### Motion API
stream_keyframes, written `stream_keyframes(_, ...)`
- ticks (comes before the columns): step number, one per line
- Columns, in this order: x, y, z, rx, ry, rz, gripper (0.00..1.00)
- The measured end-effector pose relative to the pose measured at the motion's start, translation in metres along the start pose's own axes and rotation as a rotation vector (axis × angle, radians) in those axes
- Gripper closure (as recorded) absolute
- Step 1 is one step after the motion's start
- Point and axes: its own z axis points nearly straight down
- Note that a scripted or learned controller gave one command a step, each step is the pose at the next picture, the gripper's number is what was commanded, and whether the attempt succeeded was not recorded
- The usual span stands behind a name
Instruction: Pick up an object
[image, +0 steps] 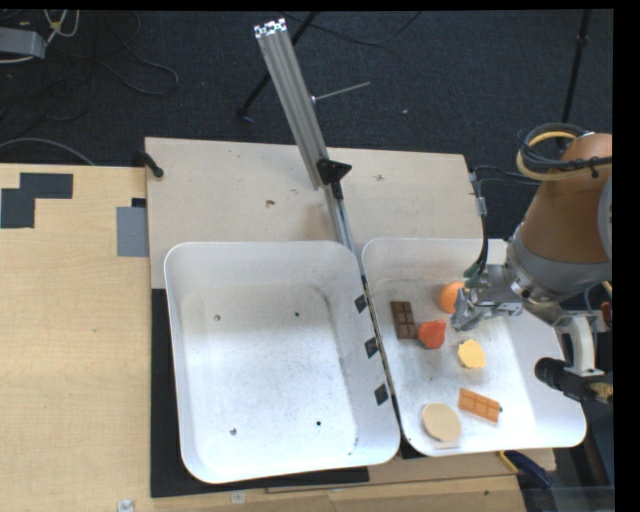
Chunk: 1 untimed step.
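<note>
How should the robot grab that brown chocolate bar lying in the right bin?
Probably from straight above, closing the jaws across the narrow width of the chocolate bar. It lies flat, long and thin, so its two long edges give parallel sides to pinch. The middle looks safest for balance. The red piece sits close to its lower right end, so staying mid-bar keeps clear of it.

A slanted aluminium rail (300, 110) rises from a black clamp (332, 172) at the back of the pale bench board (240, 195), leaning toward the upper left. To the left lies a light wooden table top (70, 340) bearing dark cut-out shapes (35, 195) and a grey patch (130, 230). Behind everything stretches dark carpet (430, 70), with loose cables (90, 55) trailing across its upper left corner.
</note>
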Motion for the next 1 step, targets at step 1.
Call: stream_keyframes(1,-0.0014,0.0008,-0.0368,0.002,0.000,0.000,1.00)
